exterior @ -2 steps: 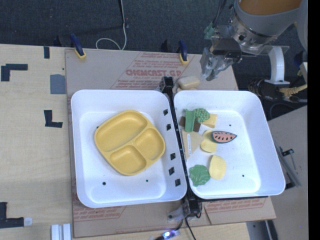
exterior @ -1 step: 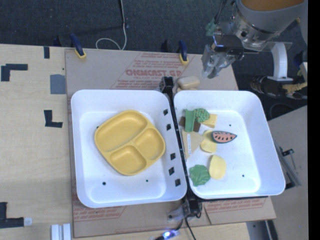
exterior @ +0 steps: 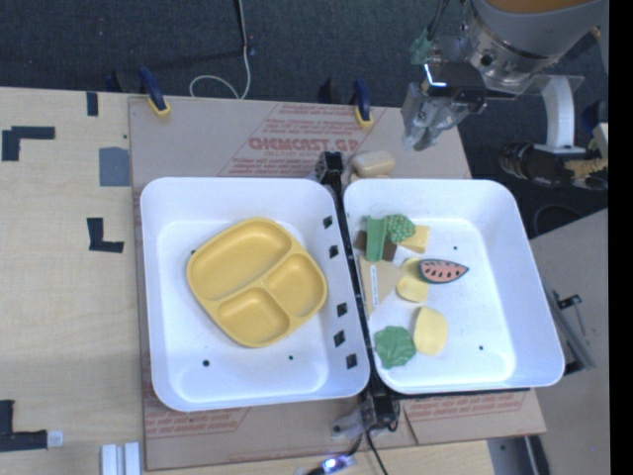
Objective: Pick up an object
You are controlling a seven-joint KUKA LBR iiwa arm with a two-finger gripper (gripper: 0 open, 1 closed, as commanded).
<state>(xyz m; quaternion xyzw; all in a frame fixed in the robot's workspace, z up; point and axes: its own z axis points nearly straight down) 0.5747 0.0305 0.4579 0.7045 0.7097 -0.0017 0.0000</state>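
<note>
Hovering beyond the far edge of the right white bin point(exterior: 514, 265), the grey two-finger gripper point(exterior: 427, 132) holds nothing, fingers slightly parted. Toy foods cluster by this bin's left wall: a watermelon slice point(exterior: 442, 271), green broccoli pieces point(exterior: 395, 345), yellow chunks point(exterior: 429, 331). A yellow compartment plate point(exterior: 256, 280) fills the left bin point(exterior: 168, 364).

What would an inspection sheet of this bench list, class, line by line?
Surface: cardboard sheet clamped to the bench, bearing left bin and right bin.
Job's things: toy foods in right bin, among them watermelon slice and broccoli.
Clutter: yellow divided tray in left bin; beige block behind the bins.
Grippers: gripper above the right bin's far edge, holding nothing seen.
Cables: black cable, white cable.
Surroundings: dark floor.
</note>
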